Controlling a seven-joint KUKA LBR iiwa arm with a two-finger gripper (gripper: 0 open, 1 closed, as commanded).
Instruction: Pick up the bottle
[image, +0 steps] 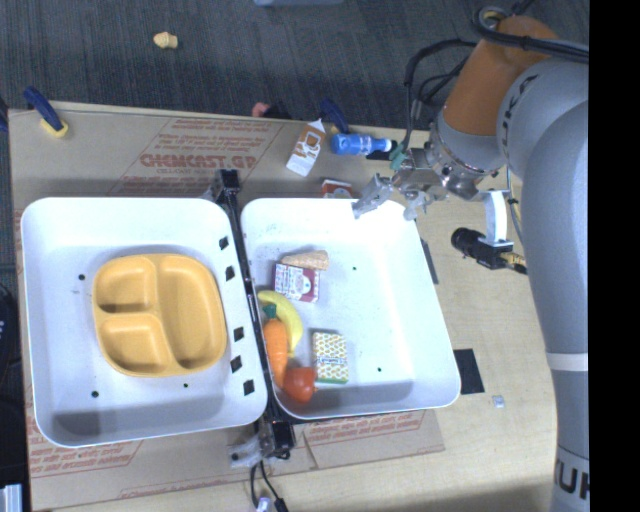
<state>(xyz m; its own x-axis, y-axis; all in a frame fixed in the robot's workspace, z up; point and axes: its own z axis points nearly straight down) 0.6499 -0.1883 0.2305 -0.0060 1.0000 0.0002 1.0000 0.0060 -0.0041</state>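
Observation:
The bottle (352, 145) is blue with a white cap end and lies on its side on the cardboard behind the right bin (430, 330), outside it. My gripper (387, 206) hangs over the right bin's back rim, in front of the bottle and slightly to its right, apart from it. Its two fingers (362, 206) are spread, with nothing between them.
The right bin holds a small red carton (298, 283), a banana (284, 312), a carrot (276, 345), a tomato (299, 383) and a patterned box (330, 357). A yellow divided plate (160, 312) lies in the left bin (40, 330). A small white carton (305, 148) lies left of the bottle.

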